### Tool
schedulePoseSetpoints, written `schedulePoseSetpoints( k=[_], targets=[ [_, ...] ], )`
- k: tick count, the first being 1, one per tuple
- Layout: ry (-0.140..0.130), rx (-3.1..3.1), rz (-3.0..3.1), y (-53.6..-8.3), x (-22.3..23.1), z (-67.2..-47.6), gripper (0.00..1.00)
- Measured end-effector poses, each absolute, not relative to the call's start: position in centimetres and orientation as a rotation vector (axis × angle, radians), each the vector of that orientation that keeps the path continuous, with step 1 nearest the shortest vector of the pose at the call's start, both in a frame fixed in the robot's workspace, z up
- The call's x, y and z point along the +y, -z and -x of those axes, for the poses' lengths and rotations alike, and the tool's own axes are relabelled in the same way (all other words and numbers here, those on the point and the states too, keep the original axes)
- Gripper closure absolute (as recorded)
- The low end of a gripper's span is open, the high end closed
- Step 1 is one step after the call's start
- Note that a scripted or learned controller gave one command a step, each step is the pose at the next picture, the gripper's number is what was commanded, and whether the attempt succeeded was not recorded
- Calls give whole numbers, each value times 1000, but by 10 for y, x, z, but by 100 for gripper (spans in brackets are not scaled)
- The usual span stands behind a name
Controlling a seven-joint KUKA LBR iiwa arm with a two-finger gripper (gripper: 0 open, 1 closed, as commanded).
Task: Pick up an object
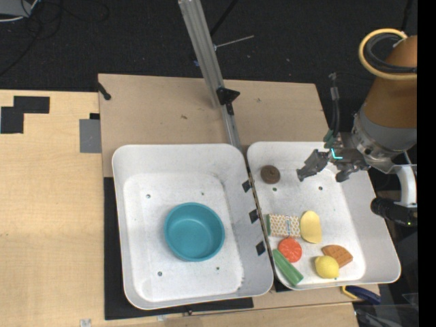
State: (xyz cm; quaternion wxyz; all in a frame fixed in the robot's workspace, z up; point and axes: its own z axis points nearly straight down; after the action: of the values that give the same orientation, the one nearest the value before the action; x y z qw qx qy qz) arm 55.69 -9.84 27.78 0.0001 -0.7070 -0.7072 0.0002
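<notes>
1. Wooden bench [48,203] under me, two shallow white bins side by side: left bin [136,176], right bin [368,251].
2. Nearest the camera, at the right bin's front edge: a green stick-shaped piece [288,267], a red round piece [290,249], a yellow ball [327,267] and an orange-brown wedge [338,254]. All look like small toy food, light, likely hard and smooth, so liable to slip or roll.
3. Just behind them: a checkered block [283,224] touching a pale yellow egg-shaped piece [310,227].
4. Left bin holds a teal bowl [194,231], well apart from me.
5. Farther back in the right bin, a small dark brown round object [270,174] lies alone near the divider. My likeliest target: clear space on every side. I judge it light and rigid, best pinched across its width from above.
6. My gripper [327,165] hangs over the far part of the right bin, fingers spread apart, nothing between them. The brown object lies near, toward the left bin, at about the same depth.
7. Farthest: a metal rail [204,53] slanting up from the bins into dark background.
</notes>
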Motion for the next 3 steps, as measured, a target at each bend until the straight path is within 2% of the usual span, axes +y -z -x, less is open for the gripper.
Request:
schedulePoseSetpoints(
  k=[1, 2, 3],
  targets=[
    [-1, -2222, 2221, -278, -98, -557, 0],
    [-6, -2219, 2218, -216, -94, -553, 0],
    [-5, -2219, 2219, -171, -94, -558, 0]
  ],
)
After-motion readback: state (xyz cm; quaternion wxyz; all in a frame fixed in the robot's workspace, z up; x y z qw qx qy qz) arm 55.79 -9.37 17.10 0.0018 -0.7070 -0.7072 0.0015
